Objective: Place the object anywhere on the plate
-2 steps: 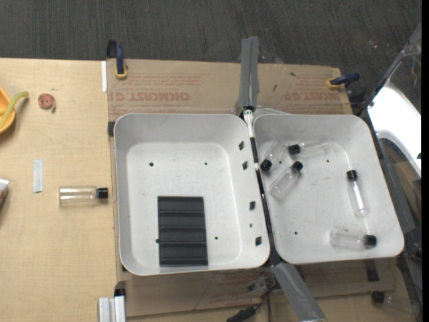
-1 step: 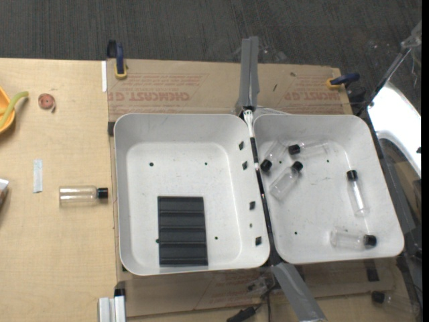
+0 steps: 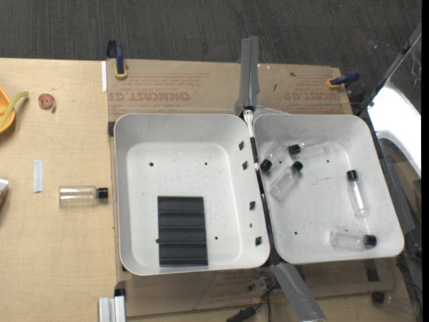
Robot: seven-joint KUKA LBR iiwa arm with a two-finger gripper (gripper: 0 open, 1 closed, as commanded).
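Dark carpet lies beyond the far edge of the wooden worktop (image 3: 60,153), which bears two white bins side by side. One bin (image 3: 127,180) holds the plate (image 3: 181,231), a black ribbed slab lying flat toward the worktop's near edge. The other bin (image 3: 375,180), toward the arm's side, holds the likely objects: several clear small bottles (image 3: 355,194) with black caps, all lying down. Three are bunched near the wall between the bins, and another bottle (image 3: 347,239) lies by the near wall. None is on the plate yet. Whether the hand is wide, narrow or holding anything I cannot tell

Risks, as I judge them: the bottles are round and see-through, so a grasp could slip or roll one away, and the bunched ones could be knocked. A bottle set down across the ribs may roll off. A stray bottle (image 3: 80,194) rests on the bare worktop outside the bins
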